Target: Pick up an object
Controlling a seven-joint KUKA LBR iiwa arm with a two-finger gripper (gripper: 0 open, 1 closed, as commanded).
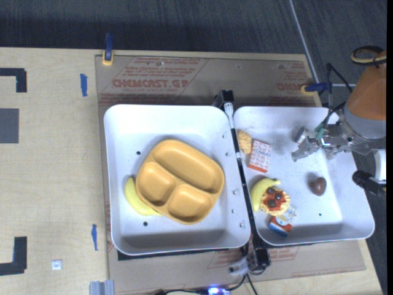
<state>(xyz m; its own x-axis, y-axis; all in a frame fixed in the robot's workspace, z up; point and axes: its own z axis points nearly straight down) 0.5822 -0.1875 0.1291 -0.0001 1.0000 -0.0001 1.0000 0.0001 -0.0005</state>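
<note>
My gripper [298, 145] hovers over the upper middle of the right bin [350, 229], reaching in from the right, open with nothing between its fingers. Just below and to its right a small brown rounded object [317, 185] lies on the bin floor. To its left are a red-and-white packet [260, 155] and a pale yellow waffle-like piece [244, 142]. Near the bin's front left a yellow banana [261, 191] lies under a small toy with a red face [276, 200].
The left bin [116, 165] holds a large orange-yellow divided tray [179, 180] with a yellow banana-shaped piece [134, 198] poking out at its lower left. A black divider bar [238, 165] runs between the bins. Cables trail at the right by the arm [368, 103].
</note>
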